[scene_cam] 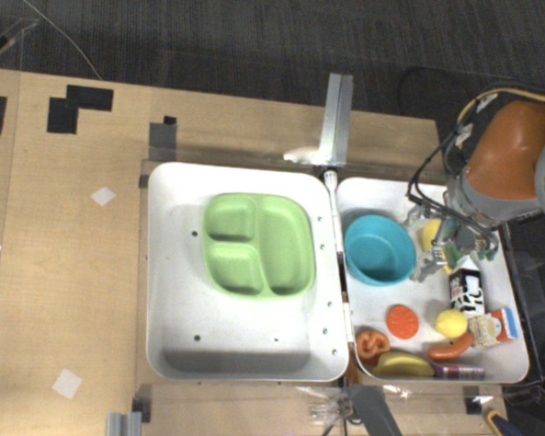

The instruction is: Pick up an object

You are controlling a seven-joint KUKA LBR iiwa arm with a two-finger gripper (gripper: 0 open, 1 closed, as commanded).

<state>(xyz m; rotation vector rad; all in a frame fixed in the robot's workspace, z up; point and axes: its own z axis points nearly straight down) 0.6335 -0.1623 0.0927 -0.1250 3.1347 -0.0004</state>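
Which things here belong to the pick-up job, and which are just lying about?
Job: pincer; right bin with blue cup, orange disc, lemon, banana, black-and-white bottle.
Lying about: left bin; green tray.

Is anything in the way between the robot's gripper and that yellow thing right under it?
Nothing visible is. The gripper hangs directly over the yellow thing at the right bin's far end. The blue bowl sits just beside it, so the gap there looks tight.
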